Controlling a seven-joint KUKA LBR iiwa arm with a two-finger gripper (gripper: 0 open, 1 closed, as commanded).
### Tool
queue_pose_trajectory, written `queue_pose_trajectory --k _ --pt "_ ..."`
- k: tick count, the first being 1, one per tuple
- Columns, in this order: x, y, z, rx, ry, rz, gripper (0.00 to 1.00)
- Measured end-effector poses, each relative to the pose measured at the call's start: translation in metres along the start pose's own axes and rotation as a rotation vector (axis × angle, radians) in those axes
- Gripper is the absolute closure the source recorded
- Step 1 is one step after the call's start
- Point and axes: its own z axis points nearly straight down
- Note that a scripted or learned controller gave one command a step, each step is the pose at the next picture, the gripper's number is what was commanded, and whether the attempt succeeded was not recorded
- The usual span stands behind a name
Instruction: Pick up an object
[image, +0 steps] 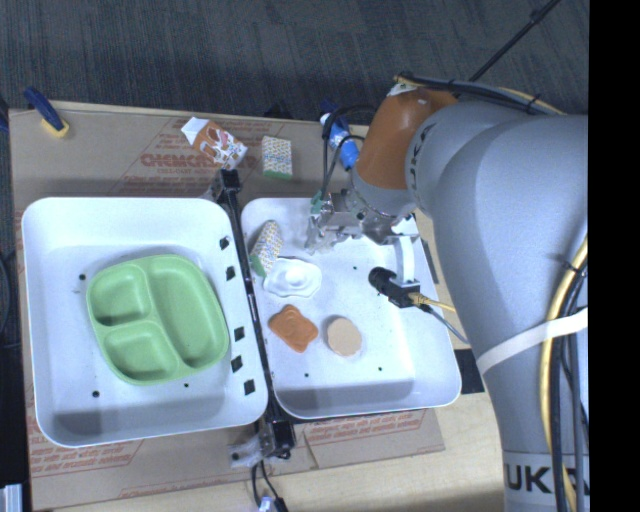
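Objects to pick: where do they lie?

You have four of them, all in the right bin (400, 365). A striped roll (266, 243) leans against the bin's left wall, toward the far side. Just beside it, nearer the middle, sits a white cup (293, 278); the view is too soft there to be sure, so it may be a lid instead. Nearer the front you will see an orange-brown slice (293, 328) lying flat, and next to it, on its right, a round tan biscuit (344, 337). The two are close but apart.

And the hand?

Your hand (322, 228) is over the far part of the right bin, just beyond the white cup and to the right of the striped roll. I cannot tell whether it is open or closed; glare and cables blur it.

What else is in view?

The left bin (60, 330) holds a green divided plate (155, 317), lying flat near the middle. Beyond the bins, on the cardboard sheet (130, 160) under them, lie a crumpled snack packet (213, 143) and a small green-and-white sachet (277, 155). A blue clip (45, 110) sits at the cardboard's far left corner.
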Motion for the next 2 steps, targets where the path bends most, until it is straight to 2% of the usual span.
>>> queue_pose_trajectory --k 1,2 --pt "0.078 0.001 -0.092 -0.006 0.003 0.001 1.0" --pt "0.068 -0.058 -0.12 -0.002 0.001 0.004 1.0"
